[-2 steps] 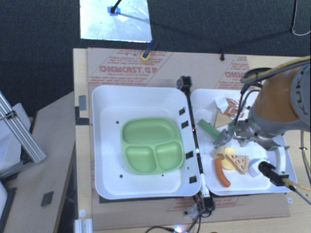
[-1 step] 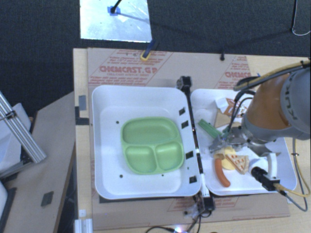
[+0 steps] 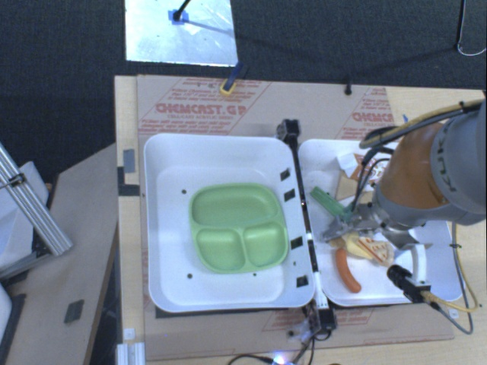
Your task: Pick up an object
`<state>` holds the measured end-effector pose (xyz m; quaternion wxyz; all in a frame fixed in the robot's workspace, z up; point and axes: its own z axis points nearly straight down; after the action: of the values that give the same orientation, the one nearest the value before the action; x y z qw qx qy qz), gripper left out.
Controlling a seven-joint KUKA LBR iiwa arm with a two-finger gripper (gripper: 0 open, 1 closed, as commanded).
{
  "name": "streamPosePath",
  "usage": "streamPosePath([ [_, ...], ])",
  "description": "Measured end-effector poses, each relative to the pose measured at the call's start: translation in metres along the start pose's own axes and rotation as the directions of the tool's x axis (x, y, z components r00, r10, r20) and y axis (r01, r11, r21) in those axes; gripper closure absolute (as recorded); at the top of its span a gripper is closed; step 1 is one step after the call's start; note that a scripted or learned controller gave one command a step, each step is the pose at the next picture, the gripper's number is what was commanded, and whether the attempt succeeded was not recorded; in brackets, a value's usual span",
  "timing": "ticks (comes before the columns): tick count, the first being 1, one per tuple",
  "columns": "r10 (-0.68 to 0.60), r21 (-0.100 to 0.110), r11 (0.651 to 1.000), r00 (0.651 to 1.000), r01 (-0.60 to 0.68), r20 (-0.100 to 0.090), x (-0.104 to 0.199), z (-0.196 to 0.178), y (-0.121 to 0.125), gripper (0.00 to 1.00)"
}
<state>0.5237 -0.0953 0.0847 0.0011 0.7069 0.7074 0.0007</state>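
Single fixed camera above bench (image 3: 228,101), slanted down, both bins (image 3: 163,204) in frame.

**Grey arm, orange band**

The arm (image 3: 464,166) is a thick, rounded grey casing with a broad orange band (image 3: 411,169) above the wrist. Dark cables loop along its outside. The tool (image 3: 340,226) is slim, dull metal.

A divided plate (image 3: 236,227) lies in the left bin (image 3: 163,204); a toy sausage (image 3: 348,271) lies in the right bin (image 3: 319,162).
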Motion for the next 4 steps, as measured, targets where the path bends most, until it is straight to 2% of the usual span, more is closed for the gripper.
streamPosePath([
  [1, 0.001, -0.006, 1.0, 1.0, -0.001, 0.003, -0.001, -0.012, 0.002, 1.0],
  [2, -0.002, -0.003, 1.0, 1.0, 0.002, 0.0, -0.002, -0.055, 0.003, 1.0],
  [3, -0.004, -0.006, 1.0, 1.0, 0.004, 0.001, 0.002, -0.119, 0.007, 1.0],
  [4, -0.004, -0.003, 1.0, 1.0, 0.004, 0.0, 0.002, -0.141, 0.008, 1.0],
])
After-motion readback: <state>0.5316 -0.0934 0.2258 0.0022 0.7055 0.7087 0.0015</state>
